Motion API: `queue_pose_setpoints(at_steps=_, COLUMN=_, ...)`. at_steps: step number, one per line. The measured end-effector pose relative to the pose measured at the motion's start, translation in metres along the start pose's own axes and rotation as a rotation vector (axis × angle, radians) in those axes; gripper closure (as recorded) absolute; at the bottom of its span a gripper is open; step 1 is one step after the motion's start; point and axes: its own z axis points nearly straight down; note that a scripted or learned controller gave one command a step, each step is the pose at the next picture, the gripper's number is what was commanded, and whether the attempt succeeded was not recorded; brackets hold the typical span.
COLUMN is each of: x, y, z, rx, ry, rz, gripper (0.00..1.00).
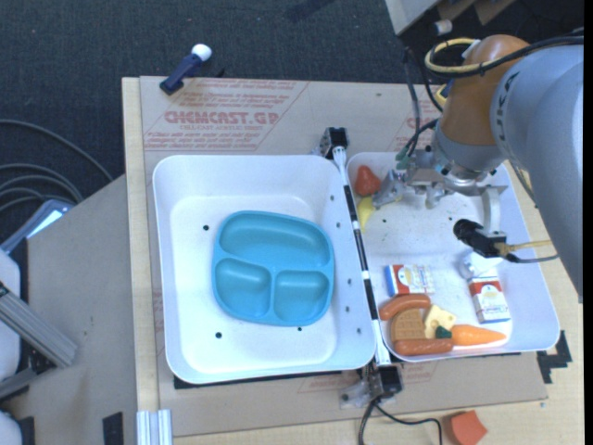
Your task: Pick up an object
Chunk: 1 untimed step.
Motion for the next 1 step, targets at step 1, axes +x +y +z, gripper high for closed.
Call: queue_pose_setpoints(at_steps=1, x=-0.0021, y=-0.0380, z=0.0207, rx=0.000, ry=0.002, rz=0.001, gripper=0.00)
